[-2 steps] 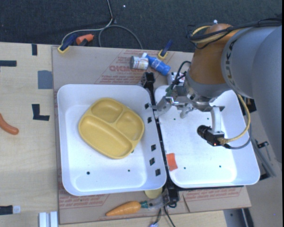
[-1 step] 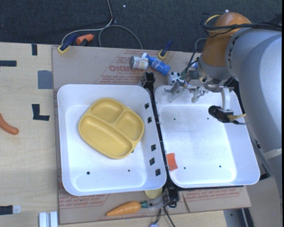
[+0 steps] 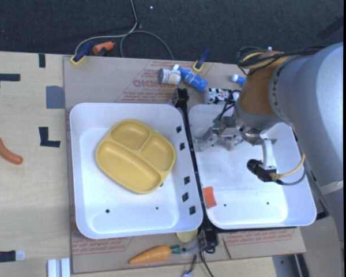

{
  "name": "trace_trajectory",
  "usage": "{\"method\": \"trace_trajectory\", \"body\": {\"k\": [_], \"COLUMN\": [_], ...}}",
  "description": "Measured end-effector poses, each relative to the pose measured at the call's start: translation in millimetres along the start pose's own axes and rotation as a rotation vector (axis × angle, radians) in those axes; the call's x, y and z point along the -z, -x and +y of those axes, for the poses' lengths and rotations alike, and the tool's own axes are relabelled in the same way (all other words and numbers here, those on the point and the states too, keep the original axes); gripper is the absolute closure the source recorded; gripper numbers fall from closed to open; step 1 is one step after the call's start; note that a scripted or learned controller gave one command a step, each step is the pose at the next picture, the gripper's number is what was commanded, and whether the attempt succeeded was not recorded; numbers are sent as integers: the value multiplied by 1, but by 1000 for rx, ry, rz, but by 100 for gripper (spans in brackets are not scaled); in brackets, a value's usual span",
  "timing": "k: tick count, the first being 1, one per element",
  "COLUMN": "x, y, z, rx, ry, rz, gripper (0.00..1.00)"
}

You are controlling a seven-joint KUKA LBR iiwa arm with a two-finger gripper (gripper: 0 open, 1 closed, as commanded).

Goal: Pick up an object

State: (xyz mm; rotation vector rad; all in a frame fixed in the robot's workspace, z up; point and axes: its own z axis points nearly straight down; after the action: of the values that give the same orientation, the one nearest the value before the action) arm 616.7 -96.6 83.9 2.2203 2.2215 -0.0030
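Yellow divided plate (image 3: pixel 136 155) sits in left bin (image 3: pixel 83 212). We see a small orange block (image 3: pixel 209 197) at right bin's (image 3: pixel 300 215) left wall. Gripper (image 3: pixel 222 136) low over right bin; grip state: can't tell.

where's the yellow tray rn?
The yellow tray lies in the left bin, toward its upper middle, tilted diagonally. It sits left of the divider between the bins, away from the arm.
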Motion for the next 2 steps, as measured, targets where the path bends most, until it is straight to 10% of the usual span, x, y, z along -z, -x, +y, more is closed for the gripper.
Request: {"method": "trace_trajectory", "body": {"k": [1,2], "x": [1,12], "y": [9,9], "z": [54,53], "rx": [3,3], "ry": [4,4], "rz": [1,0], "gripper": [0,100]}}
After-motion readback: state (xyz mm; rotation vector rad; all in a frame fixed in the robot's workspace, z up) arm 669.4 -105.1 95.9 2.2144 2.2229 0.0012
